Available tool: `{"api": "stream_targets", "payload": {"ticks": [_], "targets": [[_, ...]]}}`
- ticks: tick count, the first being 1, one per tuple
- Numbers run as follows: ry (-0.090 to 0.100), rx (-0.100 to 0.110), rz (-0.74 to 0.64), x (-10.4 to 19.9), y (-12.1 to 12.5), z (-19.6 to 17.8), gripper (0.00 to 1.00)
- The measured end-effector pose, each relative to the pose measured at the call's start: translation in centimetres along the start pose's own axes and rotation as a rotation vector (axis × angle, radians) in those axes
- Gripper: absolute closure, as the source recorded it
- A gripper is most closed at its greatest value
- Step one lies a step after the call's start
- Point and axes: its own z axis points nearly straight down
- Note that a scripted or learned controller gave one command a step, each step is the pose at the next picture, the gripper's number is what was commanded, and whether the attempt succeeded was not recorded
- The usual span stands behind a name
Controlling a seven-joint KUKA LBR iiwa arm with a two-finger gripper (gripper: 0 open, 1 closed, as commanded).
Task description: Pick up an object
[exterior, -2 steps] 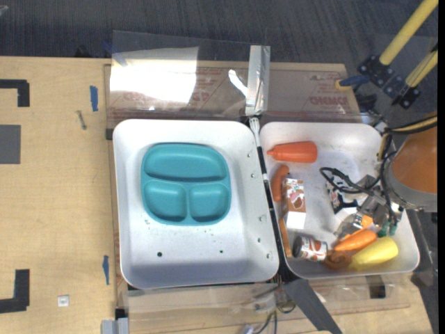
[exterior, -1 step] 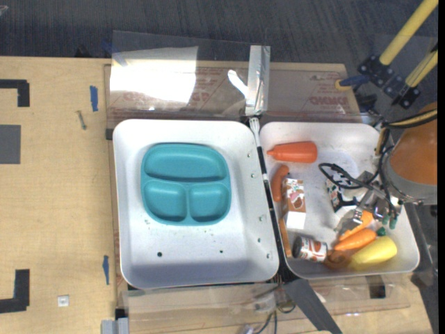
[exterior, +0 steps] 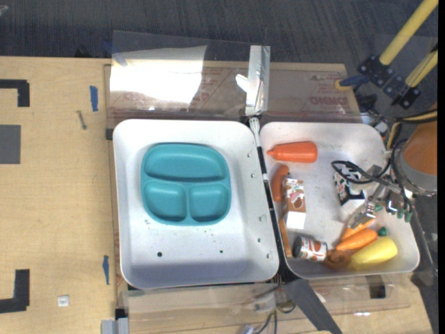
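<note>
Okay, from the overhead camera I had both bins in front of me. The left bin [exterior: 132, 186] carried just a teal divided tray [exterior: 185, 183], sitting square in the middle. All the clutter was in the right bin [exterior: 321, 179]. A big orange carrot [exterior: 293, 152] lay across the top, and a sausage [exterior: 278, 184] ran along the left wall. Just beside the sausage were a small carton [exterior: 295, 195] and a white block [exterior: 297, 220], with a can [exterior: 311, 248] on its side near the front. The arm [exterior: 421, 157] was in from the right, orange band over the bin's right rim. The gripper [exterior: 365, 209] was low over the right half of that bin, just above a small carrot [exterior: 358, 239] and the yellow fruit [exterior: 376, 252] beside it. Whether it was open or closed, I couldn't tell; the cabling and brackets made that end a tangle. I saw nothing lifted, and every item looked to be resting on the bin floor. So I called the task barely begun: the approach looked made, while the grasp and the lift were both left to do. The small carrot looked the likeliest target, being the nearest to the tool.
</note>
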Motion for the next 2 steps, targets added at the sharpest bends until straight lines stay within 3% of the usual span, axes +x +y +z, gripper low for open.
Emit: {"api": "stream_targets", "payload": {"ticks": [1, 2], "targets": [[0.005, 0.008, -0.178, -4.5, 0.0, 0.2, 0.0], [-0.013, 0.007, -0.14, -0.7, -1.7, -0.1, 0.0]]}}
